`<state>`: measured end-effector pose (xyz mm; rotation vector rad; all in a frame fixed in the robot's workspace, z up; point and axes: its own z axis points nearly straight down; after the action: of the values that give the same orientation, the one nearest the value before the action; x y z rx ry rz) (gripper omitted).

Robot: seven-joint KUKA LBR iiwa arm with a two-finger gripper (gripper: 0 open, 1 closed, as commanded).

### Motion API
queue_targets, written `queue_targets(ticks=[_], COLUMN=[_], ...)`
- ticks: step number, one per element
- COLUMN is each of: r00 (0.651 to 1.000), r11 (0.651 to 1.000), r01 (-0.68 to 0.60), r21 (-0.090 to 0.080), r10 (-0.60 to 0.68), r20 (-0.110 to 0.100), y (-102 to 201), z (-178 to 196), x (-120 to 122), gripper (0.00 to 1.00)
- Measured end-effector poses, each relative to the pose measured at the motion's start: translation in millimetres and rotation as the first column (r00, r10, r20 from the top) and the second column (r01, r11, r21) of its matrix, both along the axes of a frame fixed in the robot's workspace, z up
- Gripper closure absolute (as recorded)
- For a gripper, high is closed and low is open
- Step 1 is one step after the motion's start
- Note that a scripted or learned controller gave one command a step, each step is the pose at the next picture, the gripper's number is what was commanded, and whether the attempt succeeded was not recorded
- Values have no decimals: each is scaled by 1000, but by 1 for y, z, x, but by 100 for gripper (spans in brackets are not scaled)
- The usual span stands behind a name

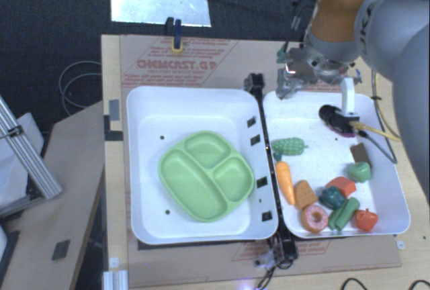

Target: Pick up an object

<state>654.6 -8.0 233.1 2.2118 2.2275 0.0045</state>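
Observation:
Toy foods lie in the right bin (396, 205): a bumpy green cob (289, 145), an orange carrot (285, 181), a tan slab (306, 193), a pink donut (314, 218), a green cucumber (344, 213), a red tomato (366, 219), a teal piece (331, 197), a red piece (342, 184), a green pepper (359, 171) and a brown block (358, 152). My gripper (287, 86) hangs over the bin's far left corner, well apart from all of them.
The left bin (144, 148) holds a green divided plate (206, 174). A black-clipped divider (262, 154) runs between the bins. The grey arm (390, 20) crosses the upper right. A blue and yellow clamp (176, 33) stands behind the bins.

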Motion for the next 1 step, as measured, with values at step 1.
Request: queue_targets(ticks=[1], r00=[1000], r11=[1000], r01=[1], r21=[-1], r10=[-1], r20=[-2], y=[4], z=[-3], x=[-9], gripper=[100])
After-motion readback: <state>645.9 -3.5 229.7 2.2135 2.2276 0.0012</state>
